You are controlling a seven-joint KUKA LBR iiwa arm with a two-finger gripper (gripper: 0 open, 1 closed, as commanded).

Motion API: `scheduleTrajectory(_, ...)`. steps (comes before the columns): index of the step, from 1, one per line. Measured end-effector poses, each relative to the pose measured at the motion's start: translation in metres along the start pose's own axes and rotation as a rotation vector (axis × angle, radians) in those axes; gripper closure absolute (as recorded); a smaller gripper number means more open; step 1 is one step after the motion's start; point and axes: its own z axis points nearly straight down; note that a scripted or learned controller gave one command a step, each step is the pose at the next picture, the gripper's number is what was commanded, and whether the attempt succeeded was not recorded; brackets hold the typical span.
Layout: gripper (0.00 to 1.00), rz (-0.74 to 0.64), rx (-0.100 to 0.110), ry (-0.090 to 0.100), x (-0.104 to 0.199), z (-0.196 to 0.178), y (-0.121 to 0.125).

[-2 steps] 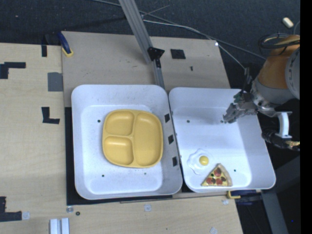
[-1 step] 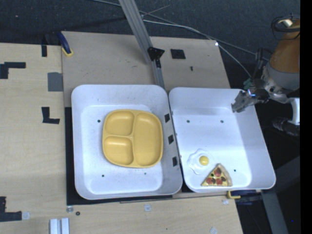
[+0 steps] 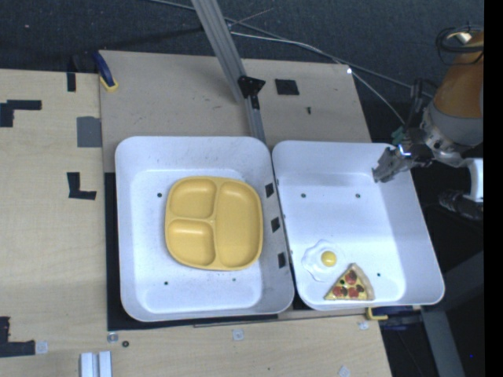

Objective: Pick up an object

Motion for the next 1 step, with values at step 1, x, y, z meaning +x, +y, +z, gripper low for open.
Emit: scheduleTrajectory(1, 1.00, -0.004, 0.002, 0.002, 0.0582, 0.0019, -0.0123)
